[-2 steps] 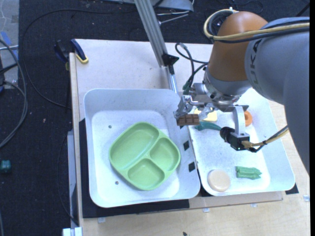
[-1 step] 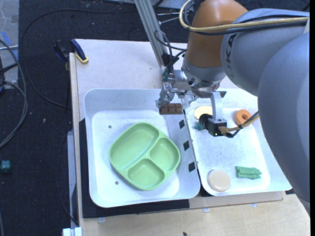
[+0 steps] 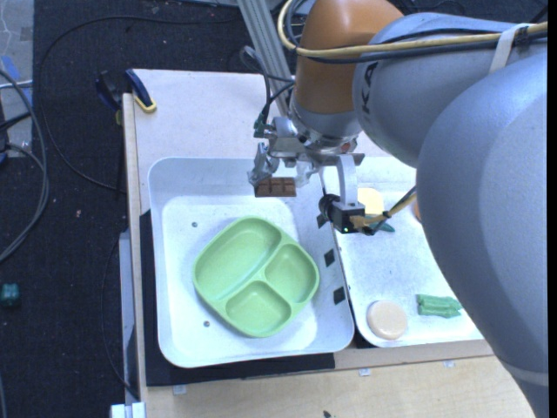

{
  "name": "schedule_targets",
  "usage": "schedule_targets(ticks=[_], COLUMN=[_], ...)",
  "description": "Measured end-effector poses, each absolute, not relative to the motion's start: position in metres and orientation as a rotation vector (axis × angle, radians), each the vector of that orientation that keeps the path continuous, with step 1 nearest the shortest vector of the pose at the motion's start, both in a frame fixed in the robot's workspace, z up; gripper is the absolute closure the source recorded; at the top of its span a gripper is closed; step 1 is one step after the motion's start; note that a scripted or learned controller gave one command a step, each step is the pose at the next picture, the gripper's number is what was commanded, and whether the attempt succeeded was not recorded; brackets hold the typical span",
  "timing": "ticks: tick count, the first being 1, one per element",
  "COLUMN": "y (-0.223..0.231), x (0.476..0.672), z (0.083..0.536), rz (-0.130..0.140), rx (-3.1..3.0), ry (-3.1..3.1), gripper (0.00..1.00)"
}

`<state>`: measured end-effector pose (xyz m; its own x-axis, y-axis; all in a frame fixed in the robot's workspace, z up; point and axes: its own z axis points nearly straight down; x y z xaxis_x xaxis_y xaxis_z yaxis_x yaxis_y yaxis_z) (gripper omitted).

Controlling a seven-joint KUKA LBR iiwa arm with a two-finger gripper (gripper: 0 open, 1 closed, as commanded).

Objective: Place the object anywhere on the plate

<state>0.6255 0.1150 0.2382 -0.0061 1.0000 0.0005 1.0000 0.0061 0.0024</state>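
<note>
Over the left bin's (image 3: 174, 338) far edge, the gripper (image 3: 277, 184) holds a brown block (image 3: 280, 188) between its fingers, mid-carry; next it likely must move nearer and lower onto the plate (image 3: 255, 275).

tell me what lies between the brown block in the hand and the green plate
Nothing: in the camera view, bare white bin floor separates the brown block, held in the hand, from the green plate.

Brown block (image 3: 277, 187) between jaws (image 3: 280, 178) above green plate (image 3: 256, 275).
</note>
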Motion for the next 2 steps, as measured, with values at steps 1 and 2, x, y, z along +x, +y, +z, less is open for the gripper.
schedule_targets(ticks=[1,2], y=[0.1337,0.1334], x=[0.6322,0.6319], z=[0.2321,0.2321], rz=[0.001,0.0], rx=[2.217,2.217], ry=[2.224,2.224], gripper=[1.0,0.0])
